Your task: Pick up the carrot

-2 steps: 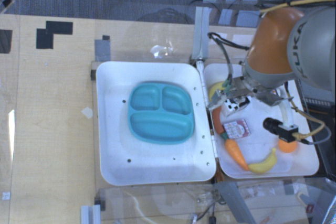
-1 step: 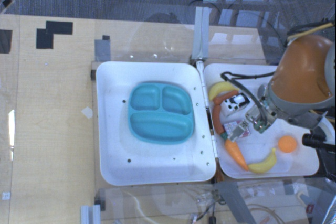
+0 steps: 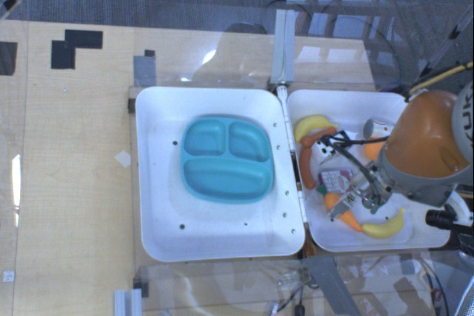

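The carrot is orange with a bit of green at one end. It lies near the front of the right bin, beside a yellow banana. My gripper is low inside this bin, right above the carrot's upper end and touching or nearly touching it. The grey wrist and the orange band hide the bin's right part. From this angle I cannot make out whether the carrot is held.
The right bin also holds a yellow fruit, a curved red-orange piece, a small printed packet and an orange item. A blue sectioned plate lies in the left bin. A raised divider separates the bins.
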